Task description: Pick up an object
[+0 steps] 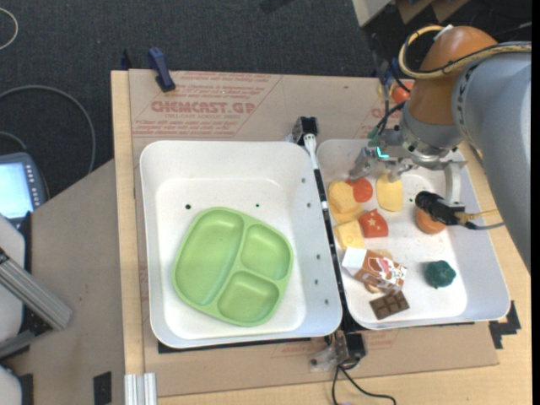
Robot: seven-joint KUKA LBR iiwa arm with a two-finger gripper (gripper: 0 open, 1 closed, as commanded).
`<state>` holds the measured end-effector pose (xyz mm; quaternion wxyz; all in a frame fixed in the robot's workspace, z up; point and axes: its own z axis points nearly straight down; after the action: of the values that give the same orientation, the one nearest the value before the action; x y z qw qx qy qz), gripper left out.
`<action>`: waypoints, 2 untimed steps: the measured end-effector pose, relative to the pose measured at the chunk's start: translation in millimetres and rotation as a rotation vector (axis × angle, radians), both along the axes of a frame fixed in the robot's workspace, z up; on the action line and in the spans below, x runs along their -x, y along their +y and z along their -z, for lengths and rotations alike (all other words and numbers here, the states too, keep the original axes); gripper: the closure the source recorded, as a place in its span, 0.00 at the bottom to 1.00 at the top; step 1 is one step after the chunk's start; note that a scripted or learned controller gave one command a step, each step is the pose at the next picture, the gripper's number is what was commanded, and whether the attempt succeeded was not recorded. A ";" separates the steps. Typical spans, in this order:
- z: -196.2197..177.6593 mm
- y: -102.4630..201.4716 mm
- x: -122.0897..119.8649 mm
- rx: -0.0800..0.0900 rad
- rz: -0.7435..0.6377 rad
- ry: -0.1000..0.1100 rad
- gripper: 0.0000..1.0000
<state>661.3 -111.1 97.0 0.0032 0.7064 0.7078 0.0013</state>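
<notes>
The gripper (384, 165) hangs over the far end of the right bin (477, 264), and from this slant I cannot tell how its jaws stand. Nothing can be seen held in it. Just below it lies a pale yellow piece (390, 195), with a round red piece (363, 191) close beside that, towards the divider. These two are the things nearest the gripper; whether it touches either is not clear.

More toy food lies in the same bin:
- a larger yellow piece (341, 199) against the divider
- a red block (374, 224)
- a cream block (349, 236)
- an orange piece (428, 221) towards the right
- a small carton (380, 270)
- a brown chocolate bar (389, 305)
- a dark green lump (439, 273)

The left bin (156, 218) holds a green divided plate (234, 266), lying flat and tilted a little askew. Both bins rest on a cardboard sheet (211, 104) with red print, and a blue clip (160, 67) sits at its far edge. Dark carpet (67, 24) lies around the bench, and a lit screen (13, 188) shows at the left
</notes>
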 end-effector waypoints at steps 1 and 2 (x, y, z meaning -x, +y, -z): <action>13.1 19.3 37.9 -0.004 0.003 0.012 0.00; -94.3 89.4 95.0 -0.007 -0.005 -0.001 0.00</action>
<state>566.3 -21.7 191.3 0.0012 0.7046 0.7096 0.0040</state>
